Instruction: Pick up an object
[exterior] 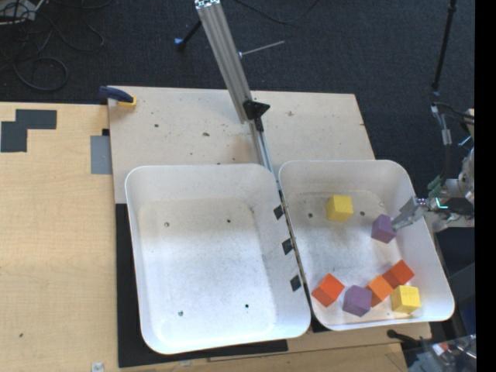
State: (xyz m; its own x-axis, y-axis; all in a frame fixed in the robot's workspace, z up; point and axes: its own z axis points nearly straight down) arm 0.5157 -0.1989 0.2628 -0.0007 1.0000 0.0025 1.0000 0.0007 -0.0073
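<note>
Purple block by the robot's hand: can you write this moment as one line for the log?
hand: at right bin edge | purple block: touching hand tip, grasp unclear | other blocks: in right bin | task: pick not confirmed

Blocks in the right bin (418,208)
We see a yellow cube (339,208), purple cube (382,229) near the right wall; orange (328,289), purple (357,300), orange (380,287), red (399,272), yellow (405,298) clustered at front.
</note>
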